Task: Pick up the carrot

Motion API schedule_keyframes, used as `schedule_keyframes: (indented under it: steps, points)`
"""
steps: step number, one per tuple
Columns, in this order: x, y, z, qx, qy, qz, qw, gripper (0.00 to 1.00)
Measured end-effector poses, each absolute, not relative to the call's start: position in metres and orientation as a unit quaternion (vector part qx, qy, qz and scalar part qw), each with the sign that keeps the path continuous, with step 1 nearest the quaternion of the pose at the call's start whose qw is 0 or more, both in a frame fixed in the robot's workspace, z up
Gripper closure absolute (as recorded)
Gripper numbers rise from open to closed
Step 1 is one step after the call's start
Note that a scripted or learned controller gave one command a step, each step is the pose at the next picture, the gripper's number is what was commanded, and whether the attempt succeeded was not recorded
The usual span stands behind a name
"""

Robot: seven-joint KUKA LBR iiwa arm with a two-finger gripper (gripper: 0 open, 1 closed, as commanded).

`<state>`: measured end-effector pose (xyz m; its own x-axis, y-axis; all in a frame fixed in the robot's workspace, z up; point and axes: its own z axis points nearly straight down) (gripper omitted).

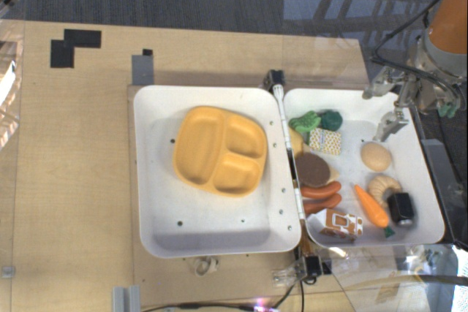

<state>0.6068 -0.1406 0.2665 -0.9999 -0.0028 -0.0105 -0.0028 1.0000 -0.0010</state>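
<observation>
The carrot lies in the right bin, toward its near right corner, tip pointing up-left. Just beside the carrot, on its far-right side, sits a pale ridged shell-like piece, with a black block at its right. A beige egg rests farther back from the carrot. The end effector hangs over the bin's far right part, well apart from the carrot; whether it is spread or pressed together I cannot tell.

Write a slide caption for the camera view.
Gripper hovers above right bin, away from the carrot; yellow tray in left bin.
</observation>
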Motion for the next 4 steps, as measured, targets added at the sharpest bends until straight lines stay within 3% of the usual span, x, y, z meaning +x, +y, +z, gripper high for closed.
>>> schedule_keyframes:
  steps: [1, 2, 3, 4]
  points:
    - [0.566, -0.122, 0.120, 0.012, 1.000, 0.0015, -0.002, 0.00]
    - [0.514, -0.130, 0.091, -0.009, 1.000, -0.0017, 0.011, 0.00]
    - [0.503, -0.185, 0.092, -0.042, 0.999, -0.0040, 0.013, 0.00]
    - [0.537, -0.180, 0.090, 0.176, 0.984, -0.0003, 0.008, 0.00]
